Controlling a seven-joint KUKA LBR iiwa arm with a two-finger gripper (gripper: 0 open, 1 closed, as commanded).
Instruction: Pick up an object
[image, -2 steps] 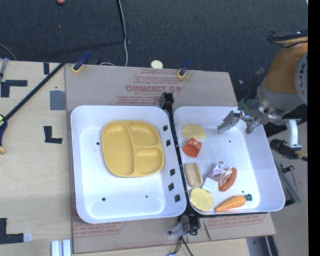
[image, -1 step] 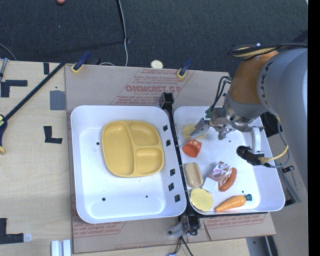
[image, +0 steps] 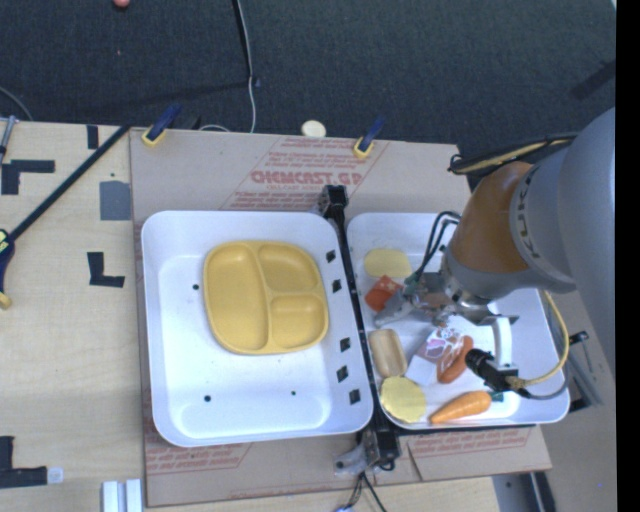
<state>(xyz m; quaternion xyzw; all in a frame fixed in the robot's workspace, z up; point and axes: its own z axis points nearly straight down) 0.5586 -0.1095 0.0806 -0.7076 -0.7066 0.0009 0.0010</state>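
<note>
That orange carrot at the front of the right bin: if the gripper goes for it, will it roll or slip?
The carrot looks smooth and tapered, so it may well slip toward its thin end when squeezed. Its rounded body could roll if nudged, though the right bin wall close by should stop it. It looks like stiff toy plastic, probably light.

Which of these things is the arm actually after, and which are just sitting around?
Part of the job:
- two-finger gripper, down in the right white bin
- small red toy food piece
- orange toy carrot
- tan bread-roll piece
- round pale yellow pieces

Just lying about:
- yellow divided plastic plate in the left white bin
- blue-and-yellow clamps
</note>
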